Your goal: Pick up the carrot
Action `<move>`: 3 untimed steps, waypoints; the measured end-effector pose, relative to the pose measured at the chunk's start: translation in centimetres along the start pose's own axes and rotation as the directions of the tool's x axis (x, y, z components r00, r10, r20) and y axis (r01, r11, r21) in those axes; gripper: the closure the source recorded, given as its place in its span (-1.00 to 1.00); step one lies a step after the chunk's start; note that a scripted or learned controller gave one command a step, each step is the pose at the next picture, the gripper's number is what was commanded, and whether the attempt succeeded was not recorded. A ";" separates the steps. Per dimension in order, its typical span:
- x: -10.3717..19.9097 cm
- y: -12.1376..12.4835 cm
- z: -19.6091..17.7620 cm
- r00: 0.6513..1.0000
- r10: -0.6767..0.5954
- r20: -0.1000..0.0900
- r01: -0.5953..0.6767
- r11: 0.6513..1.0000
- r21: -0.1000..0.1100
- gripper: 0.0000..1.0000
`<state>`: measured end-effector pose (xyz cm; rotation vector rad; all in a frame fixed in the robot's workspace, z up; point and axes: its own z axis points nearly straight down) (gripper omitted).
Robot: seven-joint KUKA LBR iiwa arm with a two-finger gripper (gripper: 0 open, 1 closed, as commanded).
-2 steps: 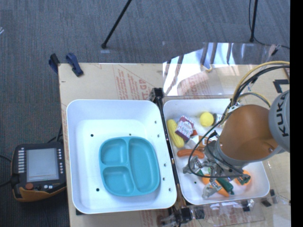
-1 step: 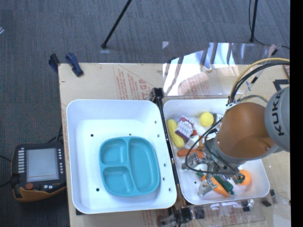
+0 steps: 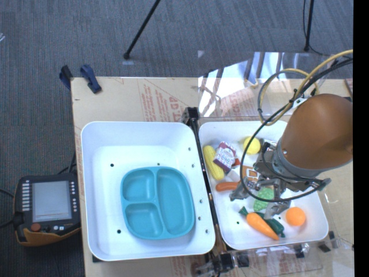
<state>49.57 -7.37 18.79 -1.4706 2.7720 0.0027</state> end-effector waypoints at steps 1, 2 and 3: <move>2.9 0.5 10.2 1.000 0.001 -0.003 -0.001 1.000 -0.005 -1.00; 2.6 0.7 9.3 1.000 -0.002 -0.001 0.002 1.000 -0.007 1.00; 4.7 -2.6 -0.4 1.000 0.018 0.001 -0.018 1.000 0.007 1.00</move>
